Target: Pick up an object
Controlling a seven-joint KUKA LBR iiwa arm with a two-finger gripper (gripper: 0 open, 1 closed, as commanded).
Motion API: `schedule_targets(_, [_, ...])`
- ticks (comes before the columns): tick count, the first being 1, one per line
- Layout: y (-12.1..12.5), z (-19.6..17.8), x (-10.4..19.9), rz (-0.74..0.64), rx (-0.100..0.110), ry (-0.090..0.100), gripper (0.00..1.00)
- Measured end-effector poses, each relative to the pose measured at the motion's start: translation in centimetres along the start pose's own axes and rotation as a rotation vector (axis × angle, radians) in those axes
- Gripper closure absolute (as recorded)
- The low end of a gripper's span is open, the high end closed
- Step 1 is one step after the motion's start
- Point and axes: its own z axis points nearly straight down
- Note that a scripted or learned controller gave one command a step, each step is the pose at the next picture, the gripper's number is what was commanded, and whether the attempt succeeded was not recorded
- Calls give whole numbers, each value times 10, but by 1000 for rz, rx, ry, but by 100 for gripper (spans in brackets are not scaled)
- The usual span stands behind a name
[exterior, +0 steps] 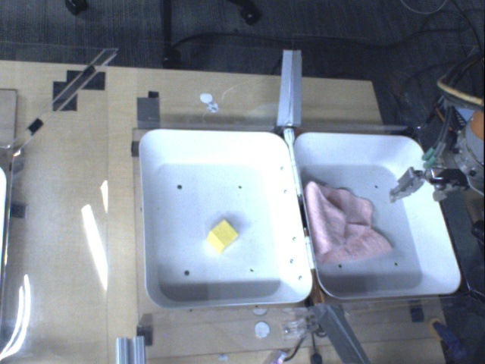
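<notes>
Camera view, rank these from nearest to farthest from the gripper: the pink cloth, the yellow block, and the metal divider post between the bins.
Measured from the gripper, at the right bin's right edge:
1. Pink cloth, in the right bin, left of the gripper.
2. Metal divider post, at the back between the bins.
3. Yellow block, in the left bin, farthest left.

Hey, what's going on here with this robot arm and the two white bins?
A robot arm is reaching in from the right to pick something up. Its claw hangs over the right edge of the right bin, with nothing visible between its fingers. A crumpled pink cloth lies against that bin's left side, apart from the claw. A small yellow block sits alone in the left bin. Nothing has been picked up yet.
</notes>
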Motion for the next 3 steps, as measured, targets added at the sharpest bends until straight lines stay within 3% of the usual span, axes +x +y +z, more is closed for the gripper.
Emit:
schedule_targets(1, [-15,107,-12,297,-1,0,0])
schedule_targets(2, [20,96,-14,685,-3,-1,0])
schedule_targets(3, [33,166,35,763,-13,2,0])
